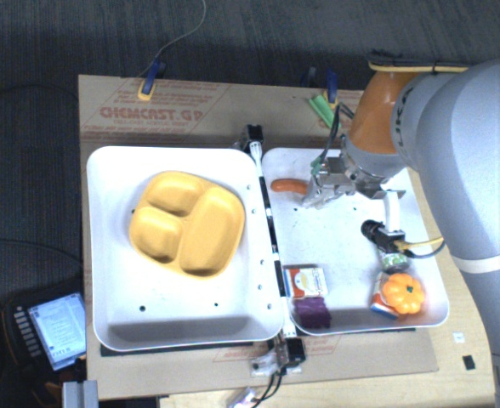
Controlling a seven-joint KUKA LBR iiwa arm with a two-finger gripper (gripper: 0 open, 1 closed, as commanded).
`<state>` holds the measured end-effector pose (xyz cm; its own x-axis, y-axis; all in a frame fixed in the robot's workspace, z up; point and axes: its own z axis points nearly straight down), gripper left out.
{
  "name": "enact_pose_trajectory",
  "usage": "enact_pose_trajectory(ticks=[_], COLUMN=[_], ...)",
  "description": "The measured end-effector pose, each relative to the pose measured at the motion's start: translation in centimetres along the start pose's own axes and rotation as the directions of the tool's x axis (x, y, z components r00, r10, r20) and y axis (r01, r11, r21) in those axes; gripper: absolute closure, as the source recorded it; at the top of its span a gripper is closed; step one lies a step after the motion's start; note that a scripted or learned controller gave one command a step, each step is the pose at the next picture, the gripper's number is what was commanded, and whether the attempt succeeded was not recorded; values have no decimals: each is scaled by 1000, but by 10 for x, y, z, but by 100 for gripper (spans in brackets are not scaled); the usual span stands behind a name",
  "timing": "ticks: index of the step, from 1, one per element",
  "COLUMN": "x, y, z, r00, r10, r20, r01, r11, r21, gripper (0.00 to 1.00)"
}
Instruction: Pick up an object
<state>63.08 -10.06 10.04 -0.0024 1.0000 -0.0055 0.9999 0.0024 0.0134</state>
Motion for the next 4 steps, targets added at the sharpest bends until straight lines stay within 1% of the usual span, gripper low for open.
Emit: enact_pose_trajectory(ticks=[1, 2, 3, 4], x=[15, 55, 67, 39], y=[31, 39, -42, -110], z=[-85, -84, -117, -149], r00=[1000, 1000, 1000, 1000], r10=[1, 1, 2, 3], r20=[-4, -4, -4, -4], r01=[-1, 0, -2, -3], r11=[1000, 1000, 1000, 1000], r21=[10, 13, 13, 14], gripper=[100, 100, 100, 100])
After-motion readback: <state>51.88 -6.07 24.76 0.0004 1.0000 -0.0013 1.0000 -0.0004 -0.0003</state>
